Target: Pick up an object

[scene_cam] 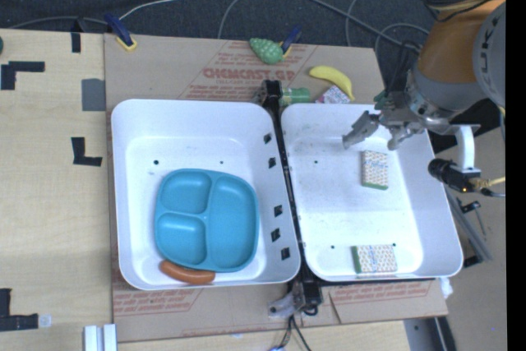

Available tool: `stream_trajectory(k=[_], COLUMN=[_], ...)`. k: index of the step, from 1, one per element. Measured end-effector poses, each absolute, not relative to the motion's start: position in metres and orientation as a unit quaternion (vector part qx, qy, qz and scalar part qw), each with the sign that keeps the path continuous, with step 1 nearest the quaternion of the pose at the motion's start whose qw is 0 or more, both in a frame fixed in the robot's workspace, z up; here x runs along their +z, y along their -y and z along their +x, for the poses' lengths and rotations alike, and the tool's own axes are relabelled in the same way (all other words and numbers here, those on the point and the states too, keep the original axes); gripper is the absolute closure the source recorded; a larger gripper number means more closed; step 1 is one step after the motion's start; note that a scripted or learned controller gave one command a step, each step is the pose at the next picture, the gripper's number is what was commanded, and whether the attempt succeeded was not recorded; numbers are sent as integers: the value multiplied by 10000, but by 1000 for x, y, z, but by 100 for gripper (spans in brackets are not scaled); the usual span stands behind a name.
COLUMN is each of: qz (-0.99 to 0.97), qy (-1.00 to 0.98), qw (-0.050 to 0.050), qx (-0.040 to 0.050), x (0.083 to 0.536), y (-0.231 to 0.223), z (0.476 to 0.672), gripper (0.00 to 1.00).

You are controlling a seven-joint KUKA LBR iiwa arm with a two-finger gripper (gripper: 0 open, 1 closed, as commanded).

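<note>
Right bin floor: the shallow white plastic right bin (329,210) lies mostly bare beneath me, wide open through its middle and left side.
Upper obstacle: a small green-edged rectangular sponge (375,169) sits just below my spread two-finger gripper (378,131).
Lower obstacle: a second patterned rectangular sponge (375,259) rests against the near wall.
Divider: black clips (276,211) line the seam between the bins.
Left bin: a blue three-compartment plastic plate (205,218) fills its lower half; an orange toy sausage (186,273) hugs the plate's near edge.
Free room there: the upper strip of the white left bin (189,127).
</note>
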State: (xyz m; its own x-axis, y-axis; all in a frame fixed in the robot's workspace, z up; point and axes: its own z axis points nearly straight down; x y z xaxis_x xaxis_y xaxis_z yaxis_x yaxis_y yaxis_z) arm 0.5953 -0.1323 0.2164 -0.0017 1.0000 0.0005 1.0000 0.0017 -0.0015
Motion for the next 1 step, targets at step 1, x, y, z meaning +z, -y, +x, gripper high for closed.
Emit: stream_trajectory(k=[1], qz=[-7075], qy=[7067], qw=[10], qx=[20], x=[165], y=[191], z=[589], gripper=[0])
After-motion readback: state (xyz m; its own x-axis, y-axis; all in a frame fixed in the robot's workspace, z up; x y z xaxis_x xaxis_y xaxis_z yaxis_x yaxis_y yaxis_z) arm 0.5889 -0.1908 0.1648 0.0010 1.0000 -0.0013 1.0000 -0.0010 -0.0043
